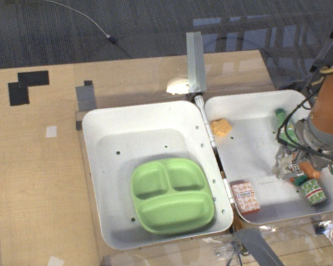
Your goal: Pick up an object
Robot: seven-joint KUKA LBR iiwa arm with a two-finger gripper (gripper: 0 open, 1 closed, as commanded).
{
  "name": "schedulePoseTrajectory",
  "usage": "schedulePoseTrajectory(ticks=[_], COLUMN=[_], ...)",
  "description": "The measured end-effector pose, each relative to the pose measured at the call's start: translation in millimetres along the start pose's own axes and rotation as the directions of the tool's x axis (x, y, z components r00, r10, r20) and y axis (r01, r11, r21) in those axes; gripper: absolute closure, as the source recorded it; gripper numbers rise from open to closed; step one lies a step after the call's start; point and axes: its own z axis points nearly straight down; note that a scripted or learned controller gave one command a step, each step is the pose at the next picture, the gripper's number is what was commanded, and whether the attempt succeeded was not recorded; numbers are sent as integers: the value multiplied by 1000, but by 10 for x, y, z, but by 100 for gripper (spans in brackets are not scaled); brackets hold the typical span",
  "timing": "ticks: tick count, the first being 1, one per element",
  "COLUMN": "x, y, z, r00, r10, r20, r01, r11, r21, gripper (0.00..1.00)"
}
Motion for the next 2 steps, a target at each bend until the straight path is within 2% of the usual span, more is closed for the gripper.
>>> schedulePoseTrajectory(ticks=[1, 2], x=[98, -58], y=[687, 1454], z=[148, -812], r00=[908, 828], r10=[419, 561], r20=[2, -7], r01=[-419, -561], r11=[908, 828], r21=[-2, -2], gripper=[100, 100])
